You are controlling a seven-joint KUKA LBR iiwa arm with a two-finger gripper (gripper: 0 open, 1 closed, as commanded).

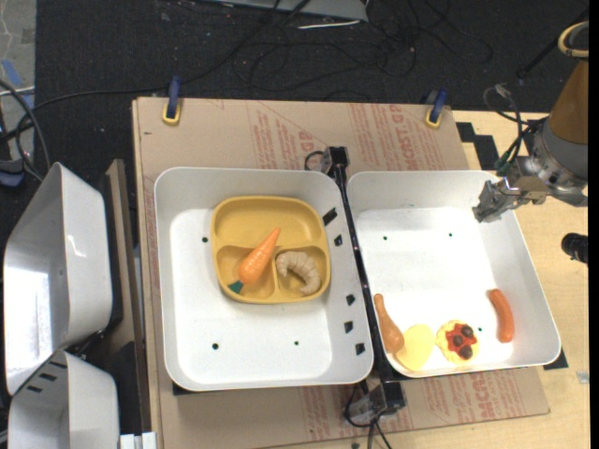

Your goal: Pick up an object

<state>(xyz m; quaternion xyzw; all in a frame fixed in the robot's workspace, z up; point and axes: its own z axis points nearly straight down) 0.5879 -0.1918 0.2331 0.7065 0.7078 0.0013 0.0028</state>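
The right bin [440, 251] holds several toy foods along its near edge: an orange drumstick-like piece [387, 324], a pale yellow round piece [418, 344], a yellow piece with red and dark spots [458, 340] and an orange sausage [503, 314]. In the left bin [182, 279] sits a yellow divided plate [234, 224] with a carrot [259, 256] and a pale shrimp [300, 270] on it. My gripper [490, 204] hangs at the right bin's far right rim, well away from the foods.
Both bins rest on a cardboard sheet [393, 129] held by two yellow clamps [171, 112] at the back. Cables lie on the dark floor beyond. White containers [51, 260] stand at the left.
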